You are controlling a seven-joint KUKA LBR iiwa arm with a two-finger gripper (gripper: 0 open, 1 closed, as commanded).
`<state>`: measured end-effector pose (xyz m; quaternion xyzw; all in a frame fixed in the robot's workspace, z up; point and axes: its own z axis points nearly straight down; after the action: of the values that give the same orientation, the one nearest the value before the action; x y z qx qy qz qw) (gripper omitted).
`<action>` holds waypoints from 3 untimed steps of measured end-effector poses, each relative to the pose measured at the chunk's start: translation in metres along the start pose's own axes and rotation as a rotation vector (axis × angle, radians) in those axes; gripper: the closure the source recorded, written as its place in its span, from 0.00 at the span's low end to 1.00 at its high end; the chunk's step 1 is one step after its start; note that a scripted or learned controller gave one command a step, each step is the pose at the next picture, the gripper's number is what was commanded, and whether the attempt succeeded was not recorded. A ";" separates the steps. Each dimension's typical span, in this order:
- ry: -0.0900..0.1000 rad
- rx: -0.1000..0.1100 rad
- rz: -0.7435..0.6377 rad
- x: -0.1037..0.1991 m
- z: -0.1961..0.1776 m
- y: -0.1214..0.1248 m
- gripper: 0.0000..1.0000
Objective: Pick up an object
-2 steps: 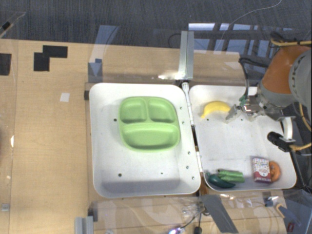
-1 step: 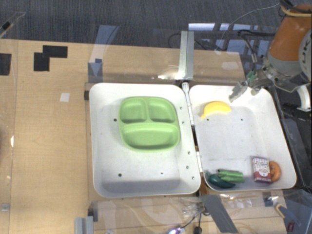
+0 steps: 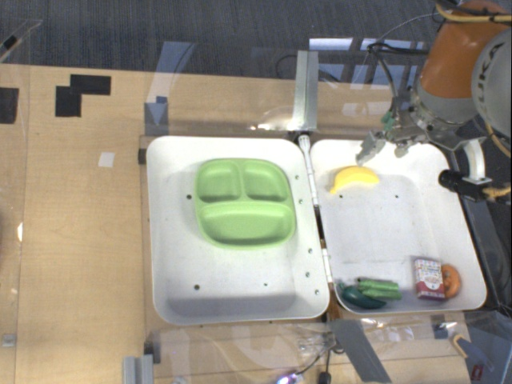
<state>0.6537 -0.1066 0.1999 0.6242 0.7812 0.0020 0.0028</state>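
Yellow banana (image 3: pixel 355 178) is seen in the right bin (image 3: pixel 398 230), just below the gripper (image 3: pixel 378 145); finger opening cannot be told. No label is readable on the red can (image 3: pixel 430 279).

End effector (image 3: pixel 382 141) low (arm from right)

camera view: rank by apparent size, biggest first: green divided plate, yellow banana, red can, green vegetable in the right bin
1. Green divided plastic plate, left bin: clearly largest.
2. Dark green vegetable, right bin's near edge.
3. Yellow banana, right bin's far side: close to the vegetable, and farther from the camera, so 2 and 3 are unsure.
4. Small red can: smallest, though not by much.
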 end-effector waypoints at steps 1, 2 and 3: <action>-0.002 -0.003 -0.022 0.007 0.111 0.013 0.00; -0.001 -0.002 0.058 0.023 0.012 0.023 0.00; -0.002 -0.002 0.168 -0.019 0.112 0.013 0.00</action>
<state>0.6713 -0.1221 0.0884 0.6876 0.7260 0.0026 0.0039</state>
